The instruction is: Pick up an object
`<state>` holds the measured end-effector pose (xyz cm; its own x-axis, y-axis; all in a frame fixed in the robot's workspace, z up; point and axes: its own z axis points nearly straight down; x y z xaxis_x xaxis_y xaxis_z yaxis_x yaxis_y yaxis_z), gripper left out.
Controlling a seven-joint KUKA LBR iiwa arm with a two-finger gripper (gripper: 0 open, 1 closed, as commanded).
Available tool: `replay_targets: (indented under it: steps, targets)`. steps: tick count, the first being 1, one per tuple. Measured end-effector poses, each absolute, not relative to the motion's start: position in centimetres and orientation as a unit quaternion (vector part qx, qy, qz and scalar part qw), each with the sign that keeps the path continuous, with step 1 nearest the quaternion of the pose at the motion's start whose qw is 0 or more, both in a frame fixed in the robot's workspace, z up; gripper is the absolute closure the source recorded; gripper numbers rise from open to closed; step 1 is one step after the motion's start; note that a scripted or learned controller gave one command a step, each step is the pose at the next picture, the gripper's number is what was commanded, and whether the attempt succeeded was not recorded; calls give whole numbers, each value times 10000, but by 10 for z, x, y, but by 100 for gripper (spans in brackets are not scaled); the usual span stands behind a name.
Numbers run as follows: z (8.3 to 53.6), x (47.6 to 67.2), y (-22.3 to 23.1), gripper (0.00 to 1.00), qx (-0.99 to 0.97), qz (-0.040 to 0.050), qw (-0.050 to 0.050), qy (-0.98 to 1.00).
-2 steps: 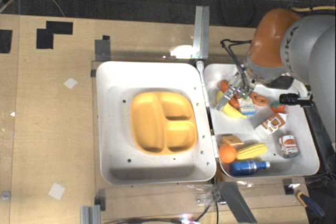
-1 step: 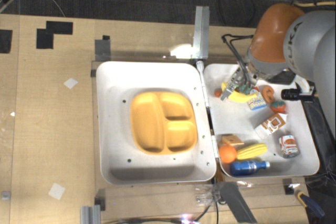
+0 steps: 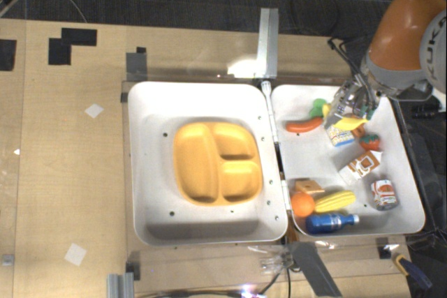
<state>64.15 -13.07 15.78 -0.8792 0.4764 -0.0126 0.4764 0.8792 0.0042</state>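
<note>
We log the bench [image 3: 63,171] first: pale wood, carrying two shallow white bins side by side.

The left bin [image 3: 147,150] holds one thing, a yellow divided tray [image 3: 215,162], sitting near its centre.

The right bin [image 3: 405,178] carries all the small items. The arm [image 3: 408,35], grey with its orange band, reaches in over this bin's far right corner.

The gripper [image 3: 353,107] hangs low over the far half of the right bin, just above a yellow-and-blue packet [image 3: 343,130]. From this slant we cannot tell how the tool is set, nor whether it touches the packet or merely hovers.

Contents of the right bin, in falling size:
- blue bottle [image 3: 331,222] along the near edge
- corn cob [image 3: 334,201] just beyond the bottle
- red pepper [image 3: 304,125] near the left wall, with a green piece [image 3: 319,108] just beyond it
- orange fruit [image 3: 302,204] at the near left corner, touching a tan block [image 3: 308,186]
- brown-and-white carton [image 3: 362,165] mid-bin
- small can [image 3: 383,193] by the right wall
- small red item [image 3: 370,142] beside the packet

Progress, as we judge it: approach done, nothing visibly lifted. The likely target is the packet. Grasp and lift both remain.
</note>
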Motion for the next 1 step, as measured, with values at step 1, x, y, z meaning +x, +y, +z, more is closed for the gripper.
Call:
replay_targets:
  steps: [1]
  targets:
    - [151, 622, -134, 100, 2001, 4, 40, 9798]
